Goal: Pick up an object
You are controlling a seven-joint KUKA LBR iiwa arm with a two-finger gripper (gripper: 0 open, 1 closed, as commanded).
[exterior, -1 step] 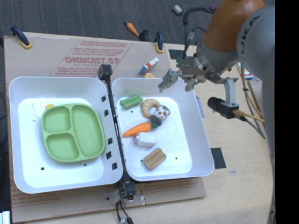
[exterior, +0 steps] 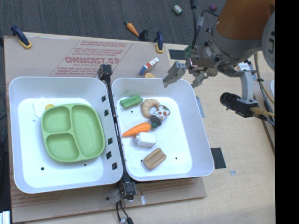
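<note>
Orange carrot [exterior: 136, 129] is seen lying near the middle of the right bin [exterior: 198, 139], touching a white block [exterior: 145, 139]. The hand [exterior: 184, 76] is held released and empty above the bin's far rim. A straight descent over an isolated piece, perhaps the tan block [exterior: 154, 158], is advised.

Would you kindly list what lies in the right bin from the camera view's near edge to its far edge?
Brown biscuit → white block → carrot → croissant → green pepper.
</note>
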